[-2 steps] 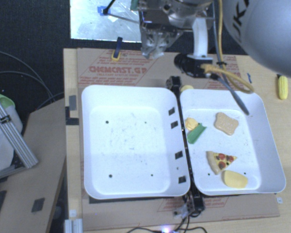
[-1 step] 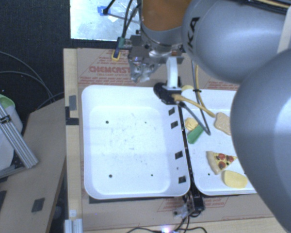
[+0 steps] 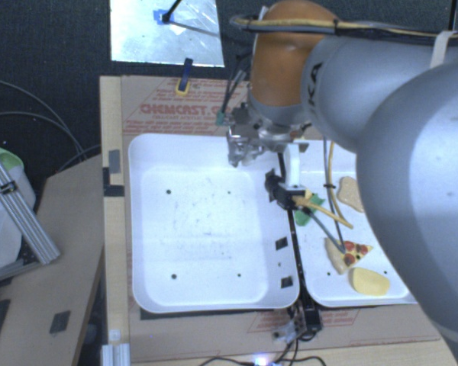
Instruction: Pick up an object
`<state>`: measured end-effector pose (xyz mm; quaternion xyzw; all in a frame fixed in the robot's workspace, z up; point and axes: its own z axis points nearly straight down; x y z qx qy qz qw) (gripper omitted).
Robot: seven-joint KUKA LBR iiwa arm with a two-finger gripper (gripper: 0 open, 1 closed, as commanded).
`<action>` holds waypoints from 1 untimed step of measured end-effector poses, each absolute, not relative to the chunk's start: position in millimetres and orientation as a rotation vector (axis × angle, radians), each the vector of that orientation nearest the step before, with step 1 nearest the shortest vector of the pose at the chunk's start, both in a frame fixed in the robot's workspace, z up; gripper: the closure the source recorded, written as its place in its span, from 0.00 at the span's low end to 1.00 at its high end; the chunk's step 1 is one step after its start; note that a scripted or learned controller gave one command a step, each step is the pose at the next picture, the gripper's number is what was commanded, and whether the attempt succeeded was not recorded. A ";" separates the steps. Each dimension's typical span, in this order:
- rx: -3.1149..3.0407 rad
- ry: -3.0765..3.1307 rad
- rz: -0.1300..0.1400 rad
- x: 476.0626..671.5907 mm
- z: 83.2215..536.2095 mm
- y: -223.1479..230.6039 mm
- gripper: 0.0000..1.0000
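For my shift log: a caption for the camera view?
Gripper over left bin's far edge; pizza slice and yellow piece in right bin.

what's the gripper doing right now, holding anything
Two-finger gripper: over the top edge of the shallow white left bin; cannot be told whether open or closed, nothing seen held.

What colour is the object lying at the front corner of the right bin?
Pale yellow; the object lies in the right bin, best seen in the camera view.

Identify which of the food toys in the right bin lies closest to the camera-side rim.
The plain yellow piece, at the near edge of the right bin. The pizza slice and tan piece lie farther back.
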<state>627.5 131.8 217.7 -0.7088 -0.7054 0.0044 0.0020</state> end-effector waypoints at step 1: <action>-2.219 -2.220 0.004 552.0 232.9 130.3 1.00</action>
